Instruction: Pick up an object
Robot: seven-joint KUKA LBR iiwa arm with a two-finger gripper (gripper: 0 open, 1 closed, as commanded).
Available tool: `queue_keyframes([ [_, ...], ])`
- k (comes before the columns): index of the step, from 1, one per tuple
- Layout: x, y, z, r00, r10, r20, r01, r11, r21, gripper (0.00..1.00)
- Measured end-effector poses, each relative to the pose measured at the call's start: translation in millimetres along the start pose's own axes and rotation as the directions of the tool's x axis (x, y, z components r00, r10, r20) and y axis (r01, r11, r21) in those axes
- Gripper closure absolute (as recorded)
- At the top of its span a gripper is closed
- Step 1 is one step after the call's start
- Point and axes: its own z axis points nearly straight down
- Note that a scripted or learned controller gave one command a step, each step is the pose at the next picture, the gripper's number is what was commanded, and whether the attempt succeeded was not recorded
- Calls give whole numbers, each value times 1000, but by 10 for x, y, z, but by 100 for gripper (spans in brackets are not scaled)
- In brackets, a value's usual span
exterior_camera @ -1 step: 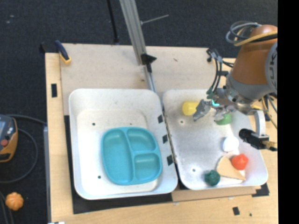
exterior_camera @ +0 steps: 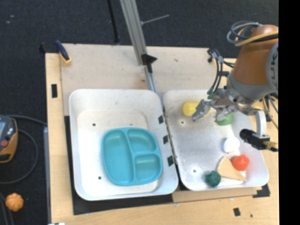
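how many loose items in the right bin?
6: yellow ball by the hand, green piece, white piece, red ball, tan wedge, dark green ball. The arm may hide more.

a divided tray [exterior_camera: 131, 155] lay in the left bin [exterior_camera: 79, 102]; the right bin [exterior_camera: 187, 146] held several small objects, with the gripper [exterior_camera: 202, 110] above its far end.

Partly hidden just right of the gripper [exterior_camera: 202, 110]: a green object [exterior_camera: 225, 120], tucked under the arm's wrist, kind not readable. Cut by the picture's right edge: the arm's orange band [exterior_camera: 255, 55]. Too small and blurred to read: the fingertips themselves, beside the yellow object [exterior_camera: 189, 108].
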Motion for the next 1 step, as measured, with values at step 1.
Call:
queue_keyframes([
  [1, -9, 8, 423, 1000, 2, 1, -2, 1000, 3, 0],
])
